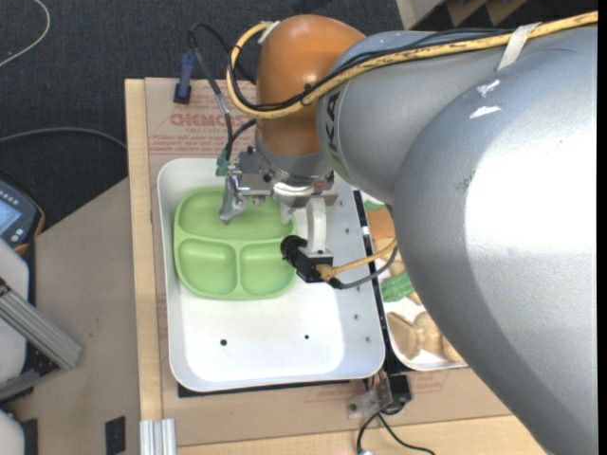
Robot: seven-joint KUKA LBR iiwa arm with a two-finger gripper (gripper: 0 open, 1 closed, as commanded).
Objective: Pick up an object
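A light green divided plate (235,259) lies flat in the upper half of the left white bin (275,354). My gripper (231,209) reaches down over the plate's large far compartment, at or just above its surface. The orange band and the grey arm cover the plate's far right corner. Nothing shows in the gripper's grasp.
The right bin (403,354) is mostly hidden under the arm. At its left side I see an orange thing (380,224), a green thing (399,283) and beige pieces (423,335). A cardboard-coloured bench (152,254) surrounds the bins.
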